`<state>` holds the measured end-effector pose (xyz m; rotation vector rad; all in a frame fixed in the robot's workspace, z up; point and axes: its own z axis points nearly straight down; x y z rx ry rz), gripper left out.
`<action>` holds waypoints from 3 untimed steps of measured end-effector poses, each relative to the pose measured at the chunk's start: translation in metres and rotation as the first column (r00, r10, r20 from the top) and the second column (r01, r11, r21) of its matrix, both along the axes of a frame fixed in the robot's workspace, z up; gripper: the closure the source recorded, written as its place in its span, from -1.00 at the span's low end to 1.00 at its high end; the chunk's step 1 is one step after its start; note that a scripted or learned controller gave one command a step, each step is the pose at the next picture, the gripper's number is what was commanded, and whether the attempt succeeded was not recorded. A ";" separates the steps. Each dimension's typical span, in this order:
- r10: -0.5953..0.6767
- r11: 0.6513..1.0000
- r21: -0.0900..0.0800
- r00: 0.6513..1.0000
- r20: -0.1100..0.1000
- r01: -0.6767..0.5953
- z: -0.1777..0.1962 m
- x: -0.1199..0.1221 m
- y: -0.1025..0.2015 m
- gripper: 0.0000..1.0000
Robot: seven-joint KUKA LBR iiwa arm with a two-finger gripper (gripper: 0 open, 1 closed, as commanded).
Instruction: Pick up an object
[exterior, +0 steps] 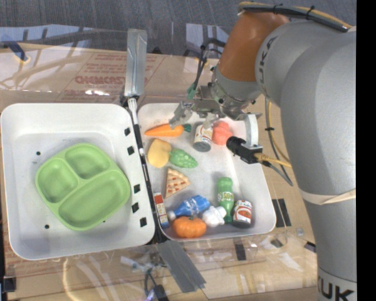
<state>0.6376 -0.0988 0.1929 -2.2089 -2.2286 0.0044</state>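
My gripper (193, 120) hangs low over the far end of the right bin (258, 187), open, with nothing between its fingers. One fingertip (179, 115) is just above the orange carrot (164, 130). The other is by the top of a small tin can (203, 138). A pink toy (222, 132) lies right of the can. Nearer the front lie a yellow fruit (158, 152), a green pod (183, 160), a pizza slice (176, 182), a green bottle (225, 196), a blue and white bottle (192, 205), an orange pumpkin (189, 226) and a red jar (242, 212).
The left bin (19, 137) holds a green divided plate (83, 185). A divider wall (140, 162) separates the two bins. The big grey arm (313, 105) covers the right side of the bench. A black plug with a cable (241, 149) hangs over the right bin.
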 end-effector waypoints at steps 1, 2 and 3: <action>-0.067 0.998 -0.002 0.998 0.000 0.067 -0.031 -0.051 -0.065 -1.00; 0.014 1.000 0.000 1.000 0.002 -0.014 -0.027 -0.099 -0.098 -1.00; 0.055 0.999 0.000 0.998 0.004 -0.055 -0.101 -0.131 -0.108 -1.00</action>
